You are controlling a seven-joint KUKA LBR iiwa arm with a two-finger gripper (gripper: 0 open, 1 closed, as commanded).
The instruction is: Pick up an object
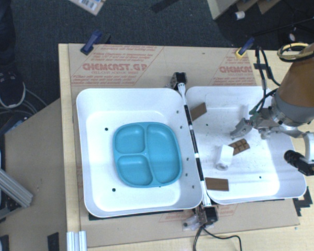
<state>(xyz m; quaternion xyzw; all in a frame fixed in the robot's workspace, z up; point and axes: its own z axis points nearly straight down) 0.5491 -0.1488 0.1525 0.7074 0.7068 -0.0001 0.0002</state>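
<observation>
Where the bench (146, 61) ends, dark carpet (146, 20) shows.

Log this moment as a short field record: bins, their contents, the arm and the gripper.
left bin: holds a blue three-compartment plate
right bin: holds a white block and three brown pieces
brown pieces: one by the divider at the far side, one at the near edge, one beside the white block under the gripper
arm: reaches in from the right
gripper: low in the right bin, just above the middle brown piece; grasp unclear
</observation>
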